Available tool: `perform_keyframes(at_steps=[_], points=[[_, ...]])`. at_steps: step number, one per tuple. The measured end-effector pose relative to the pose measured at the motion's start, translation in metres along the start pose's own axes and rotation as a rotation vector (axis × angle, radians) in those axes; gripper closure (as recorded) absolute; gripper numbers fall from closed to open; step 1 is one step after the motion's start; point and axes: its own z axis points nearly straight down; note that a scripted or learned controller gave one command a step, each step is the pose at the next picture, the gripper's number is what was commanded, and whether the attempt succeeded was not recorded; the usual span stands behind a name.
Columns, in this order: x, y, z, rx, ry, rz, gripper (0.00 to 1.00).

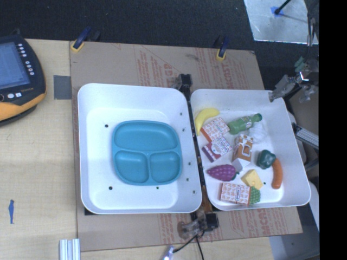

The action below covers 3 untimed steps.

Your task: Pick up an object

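Observation:
The right bin [295, 199] holds several toy foods. Among them are a yellow banana [206, 116], a green bottle [244, 123], small printed cartons [217, 129], purple grapes [222, 172], a cheese wedge [251, 177], a dark green pepper [265, 159] and an orange sausage [277, 174]. A grey part of my gripper [286, 85] shows at the bin's far right corner, near the view's right edge. It is apart from all the toys, and nothing shows in it.
The left bin [92, 145] holds a blue divided plate [146, 151]. A teach pendant [16, 75] lies on the bench at far left. Clamps [221, 46] pin the cardboard under the bins.

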Motion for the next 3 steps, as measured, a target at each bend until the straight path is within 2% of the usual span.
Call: perform_keyframes(at_steps=[1,2,3], points=[[-0.009,-0.075,0.120,0.003,0.001,-0.001,0.00],[0.015,-0.028,0.176,-0.017,-0.003,-0.002,0.00],[0.022,-0.069,0.181,-0.036,-0.010,-0.002,0.00]])
